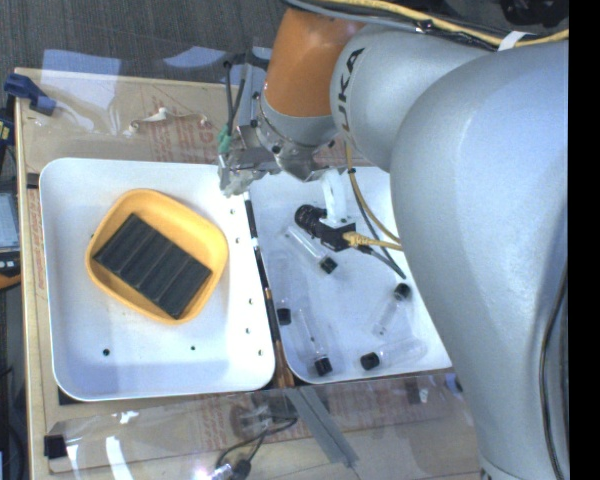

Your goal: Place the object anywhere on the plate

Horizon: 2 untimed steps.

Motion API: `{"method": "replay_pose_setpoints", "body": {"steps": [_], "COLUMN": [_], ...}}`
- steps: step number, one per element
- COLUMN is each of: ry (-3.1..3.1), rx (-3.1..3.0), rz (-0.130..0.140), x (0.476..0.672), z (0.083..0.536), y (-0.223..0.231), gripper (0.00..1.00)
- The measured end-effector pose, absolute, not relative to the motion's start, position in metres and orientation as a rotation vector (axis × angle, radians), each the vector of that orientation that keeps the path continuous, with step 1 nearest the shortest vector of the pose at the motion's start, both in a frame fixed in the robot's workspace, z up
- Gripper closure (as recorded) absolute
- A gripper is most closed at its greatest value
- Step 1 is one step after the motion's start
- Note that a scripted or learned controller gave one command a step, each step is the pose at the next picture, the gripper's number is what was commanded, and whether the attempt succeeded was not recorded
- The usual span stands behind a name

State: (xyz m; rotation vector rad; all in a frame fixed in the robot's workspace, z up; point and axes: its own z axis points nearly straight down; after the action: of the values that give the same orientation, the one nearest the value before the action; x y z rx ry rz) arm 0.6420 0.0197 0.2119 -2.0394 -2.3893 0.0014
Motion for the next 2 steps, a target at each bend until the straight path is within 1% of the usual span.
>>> {"method": "replay_pose_setpoints", "body": {"steps": [1, 2], "ry": [-2.623, -2.709], "rx": [-1.73, -1.585], "rz": [0.002, 0.004], "x": [0.656, 0.631], "z": [0.192, 0.191], "y": [-0.026, 0.032], "gripper": [1.0, 1.0]}}
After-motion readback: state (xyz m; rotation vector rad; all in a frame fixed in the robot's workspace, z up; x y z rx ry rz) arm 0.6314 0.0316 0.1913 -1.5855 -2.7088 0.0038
